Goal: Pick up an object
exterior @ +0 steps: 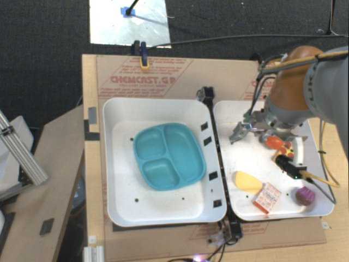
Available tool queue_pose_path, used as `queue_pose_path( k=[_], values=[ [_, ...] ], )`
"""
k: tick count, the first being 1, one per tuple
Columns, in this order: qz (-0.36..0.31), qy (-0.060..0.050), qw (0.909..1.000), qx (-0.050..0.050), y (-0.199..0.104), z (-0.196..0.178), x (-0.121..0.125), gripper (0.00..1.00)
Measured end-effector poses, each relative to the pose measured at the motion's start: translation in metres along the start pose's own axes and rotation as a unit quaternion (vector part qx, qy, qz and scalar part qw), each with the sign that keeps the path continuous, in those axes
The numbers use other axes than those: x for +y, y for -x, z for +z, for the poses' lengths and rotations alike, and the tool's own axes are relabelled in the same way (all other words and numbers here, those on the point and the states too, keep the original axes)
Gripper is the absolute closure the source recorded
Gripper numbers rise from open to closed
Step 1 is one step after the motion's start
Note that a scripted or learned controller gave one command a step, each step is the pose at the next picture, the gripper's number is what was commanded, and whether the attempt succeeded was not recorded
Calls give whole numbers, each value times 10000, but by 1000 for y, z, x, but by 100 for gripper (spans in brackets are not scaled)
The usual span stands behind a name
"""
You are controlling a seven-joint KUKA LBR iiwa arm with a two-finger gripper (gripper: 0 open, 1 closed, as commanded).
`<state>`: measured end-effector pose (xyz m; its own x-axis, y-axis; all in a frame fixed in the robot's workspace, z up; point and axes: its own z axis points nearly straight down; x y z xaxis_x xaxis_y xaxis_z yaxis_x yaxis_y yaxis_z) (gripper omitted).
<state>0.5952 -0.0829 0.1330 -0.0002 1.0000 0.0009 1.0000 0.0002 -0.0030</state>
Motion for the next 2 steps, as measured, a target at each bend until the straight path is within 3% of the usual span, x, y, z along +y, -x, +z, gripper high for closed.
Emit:
queue_pose_path(
  k=[1, 2],
  values=[
    [-2, 10, 10000, -2, 0, 51, 0, 0],
    [3, 23, 10000, -3, 0, 38, 1, 100]
  ],
)
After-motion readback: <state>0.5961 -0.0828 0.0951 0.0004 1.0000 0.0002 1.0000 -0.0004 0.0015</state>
